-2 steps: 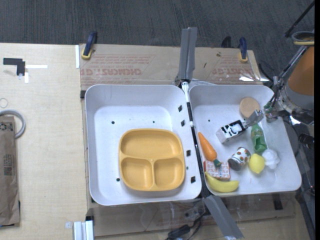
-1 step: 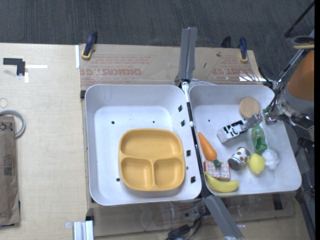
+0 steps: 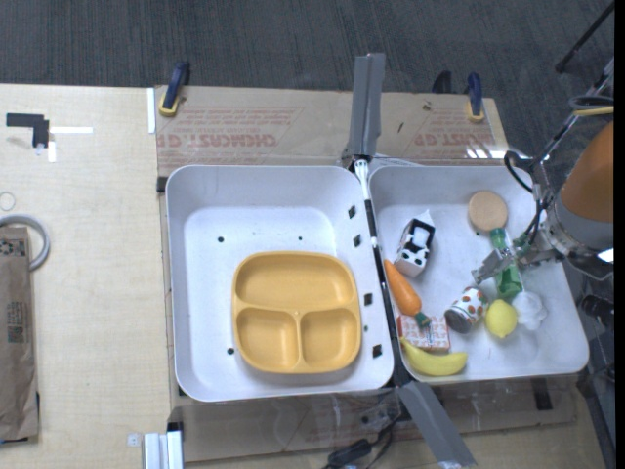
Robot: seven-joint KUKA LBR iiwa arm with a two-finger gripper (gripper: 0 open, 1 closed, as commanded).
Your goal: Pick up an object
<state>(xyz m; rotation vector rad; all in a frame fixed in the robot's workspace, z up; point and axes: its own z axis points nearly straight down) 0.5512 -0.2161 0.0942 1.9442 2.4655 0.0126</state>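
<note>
Your gripper (image 3: 496,262) sits low over the right bin (image 3: 576,355), toward its right wall, arm coming in from the right edge. Fingers look slightly parted around the green bottle (image 3: 508,279), but I can't tell whether they grip it or are just near it.

Right bin contents: round tan disc (image 3: 487,210) near the back wall, cow-pattern carton (image 3: 416,246) near the left wall, carrot (image 3: 402,288) just in front of it, small can (image 3: 467,310) and lemon (image 3: 501,319) mid-front, snack packet (image 3: 427,333) and banana (image 3: 435,362) at the front-left corner.

Left bin (image 3: 190,281) holds the yellow divided plate (image 3: 296,312), front-centre.
</note>
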